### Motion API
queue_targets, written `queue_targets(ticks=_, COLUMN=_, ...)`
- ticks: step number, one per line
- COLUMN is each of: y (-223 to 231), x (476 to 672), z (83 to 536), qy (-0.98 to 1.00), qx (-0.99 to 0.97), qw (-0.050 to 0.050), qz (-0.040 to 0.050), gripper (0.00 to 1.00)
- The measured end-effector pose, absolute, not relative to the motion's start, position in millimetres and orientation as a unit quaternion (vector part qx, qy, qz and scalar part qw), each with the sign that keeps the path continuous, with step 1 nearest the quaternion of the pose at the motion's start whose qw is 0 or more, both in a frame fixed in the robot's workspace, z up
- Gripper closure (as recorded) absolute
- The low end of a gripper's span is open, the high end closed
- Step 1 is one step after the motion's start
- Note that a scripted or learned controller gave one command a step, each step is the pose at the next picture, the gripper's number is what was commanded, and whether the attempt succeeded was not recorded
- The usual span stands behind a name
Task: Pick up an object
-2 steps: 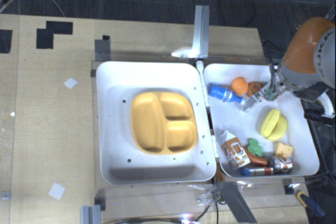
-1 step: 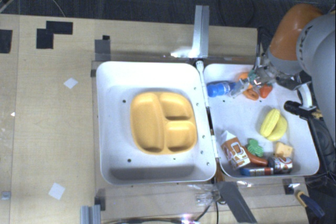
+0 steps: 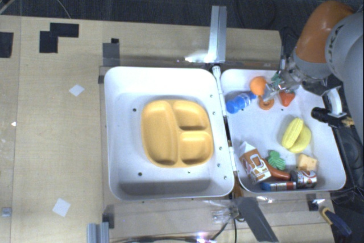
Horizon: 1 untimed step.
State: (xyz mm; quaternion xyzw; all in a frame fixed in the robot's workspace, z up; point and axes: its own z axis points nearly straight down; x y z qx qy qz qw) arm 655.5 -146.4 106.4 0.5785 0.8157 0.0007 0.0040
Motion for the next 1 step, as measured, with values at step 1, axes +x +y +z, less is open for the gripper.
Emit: queue_targets(ticks=1, y=-102.4, x=670.2, z=226.3, qy=0.753, qx=0.658, qw=0.006, qz=0.0047, gripper=1.0)
